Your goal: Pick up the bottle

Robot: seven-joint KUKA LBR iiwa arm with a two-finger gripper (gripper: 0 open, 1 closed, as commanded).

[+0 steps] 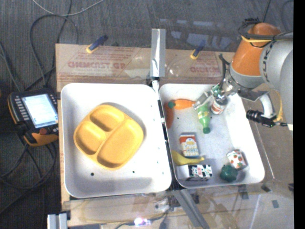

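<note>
A green bottle lies in the right bin, near its back, with its length running roughly front to back. My gripper hangs low over the bottle's far end, open, with its fingers spread to either side. A small red and white item sits right beside the gripper and is partly covered by it. The grey arm with its orange band comes in from the upper right.
The right bin also holds an orange carrot-like toy, a small carton, a yellow banana, a black and white box, a dark green lump and a red and white piece. A yellow divided tray lies in the left bin.
</note>
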